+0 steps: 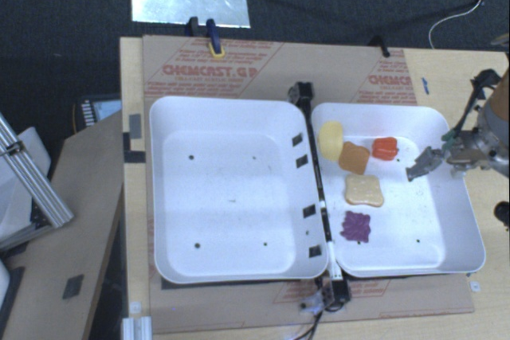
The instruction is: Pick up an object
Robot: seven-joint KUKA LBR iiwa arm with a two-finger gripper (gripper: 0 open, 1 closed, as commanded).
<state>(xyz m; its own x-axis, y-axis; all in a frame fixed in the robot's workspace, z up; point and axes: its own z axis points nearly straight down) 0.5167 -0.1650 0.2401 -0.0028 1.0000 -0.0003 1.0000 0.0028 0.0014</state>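
The right bin (pixel 458 239) holds several toy foods. A yellow lemon-like piece (pixel 331 138) lies at its upper left, with an orange-brown block (pixel 355 158) touching it. A red pepper (pixel 385 148) sits just right of the block. Below them lies a tan slice of toast (pixel 364 191), and a purple grape bunch (pixel 355 227) lies nearer the front. My gripper (pixel 420 166) hangs over the right side of this bin, to the right of the red pepper and apart from it. Nothing shows between its fingers.
The left bin (pixel 171 127) stands beside the right one, with a black clip strip (pixel 311 171) along the shared edge. Both rest on a cardboard sheet (pixel 239 68). A cable (pixel 466 4) runs across the dark floor behind.
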